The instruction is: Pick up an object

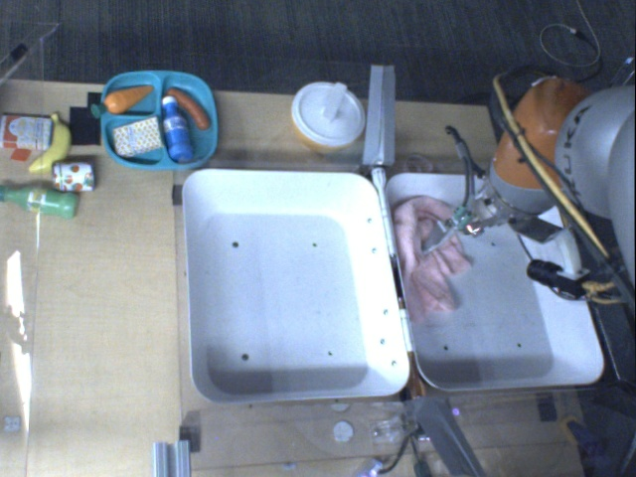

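Observation:
A crumpled pink cloth (429, 256) lies in the right bin (517, 356), against its left wall. My gripper (450, 230) comes in from the right and is down on the cloth's upper right part, touching or pressing into its folds. The grey arm with its orange band (532, 137) rises behind it at the upper right. The cloth still rests on the bin floor.
The left bin (288, 366) sits beside the right one, with a metal rail (379, 117) above their shared edge. A white lidded cup (328, 115) stands behind the bins. At the far left are a blue divided plate (204, 97) of toy food, a banana (52, 145), a can (74, 176) and a green bottle (40, 201).

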`<state>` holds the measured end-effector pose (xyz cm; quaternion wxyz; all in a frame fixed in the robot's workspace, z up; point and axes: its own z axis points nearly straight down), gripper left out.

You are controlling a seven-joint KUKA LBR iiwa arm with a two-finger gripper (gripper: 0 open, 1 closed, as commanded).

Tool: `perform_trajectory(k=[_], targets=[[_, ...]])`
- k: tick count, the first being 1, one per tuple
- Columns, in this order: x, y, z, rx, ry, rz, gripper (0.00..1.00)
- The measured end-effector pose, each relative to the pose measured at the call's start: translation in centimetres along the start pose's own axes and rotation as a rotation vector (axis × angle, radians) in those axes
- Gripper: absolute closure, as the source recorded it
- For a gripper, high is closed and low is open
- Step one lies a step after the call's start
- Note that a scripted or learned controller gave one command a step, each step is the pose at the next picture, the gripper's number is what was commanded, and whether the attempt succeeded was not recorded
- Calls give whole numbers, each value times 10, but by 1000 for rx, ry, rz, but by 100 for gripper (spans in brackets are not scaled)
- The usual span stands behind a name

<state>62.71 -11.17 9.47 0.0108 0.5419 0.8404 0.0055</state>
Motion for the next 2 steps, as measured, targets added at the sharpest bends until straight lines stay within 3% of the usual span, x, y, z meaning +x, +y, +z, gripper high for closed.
perform_trajectory(k=[1,2], targets=[[2,3,-11,-4,1,-3,100],[28,57,-114,14,9,-49,100]])
